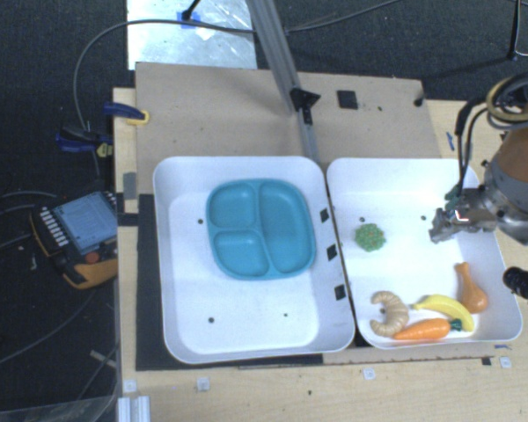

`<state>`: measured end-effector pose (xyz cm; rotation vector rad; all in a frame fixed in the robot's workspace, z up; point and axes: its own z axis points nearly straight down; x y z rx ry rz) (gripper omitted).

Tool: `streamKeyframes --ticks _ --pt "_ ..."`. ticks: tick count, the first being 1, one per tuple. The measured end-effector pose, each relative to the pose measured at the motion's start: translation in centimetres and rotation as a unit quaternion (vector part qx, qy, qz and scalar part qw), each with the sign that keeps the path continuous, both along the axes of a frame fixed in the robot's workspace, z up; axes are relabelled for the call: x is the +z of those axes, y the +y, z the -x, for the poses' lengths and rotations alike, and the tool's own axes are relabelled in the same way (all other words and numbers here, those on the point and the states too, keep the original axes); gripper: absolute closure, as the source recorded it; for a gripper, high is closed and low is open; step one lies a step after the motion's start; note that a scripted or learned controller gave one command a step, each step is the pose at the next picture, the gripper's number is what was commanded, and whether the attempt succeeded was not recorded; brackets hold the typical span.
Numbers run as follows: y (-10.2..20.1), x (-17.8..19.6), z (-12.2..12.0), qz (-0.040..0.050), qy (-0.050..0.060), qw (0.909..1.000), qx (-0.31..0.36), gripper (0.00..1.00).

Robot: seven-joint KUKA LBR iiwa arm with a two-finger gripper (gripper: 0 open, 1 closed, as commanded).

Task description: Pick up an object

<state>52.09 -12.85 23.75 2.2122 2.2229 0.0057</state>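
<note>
In the right bin lie a green broccoli piece, a tan croissant, an orange carrot, a yellow banana and a brown drumstick. My gripper hangs over the right side of that bin, above the drumstick and well right of the broccoli. Nothing shows between its fingers.
The left bin holds a blue divided plate. A grey pole slants across the back of the bench. Clamps and a blue device lie off the bench at the left.
</note>
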Motion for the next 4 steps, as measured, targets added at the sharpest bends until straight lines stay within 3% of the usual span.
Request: streamKeyframes --ticks 1,4 --pt "5.9 -0.1 -1.2 -0.0015 0.002 1.0000 0.004 1.00" --pt "21.7 1.3 -7.8 -0.0020 0.001 1.0000 0.003 1.00"
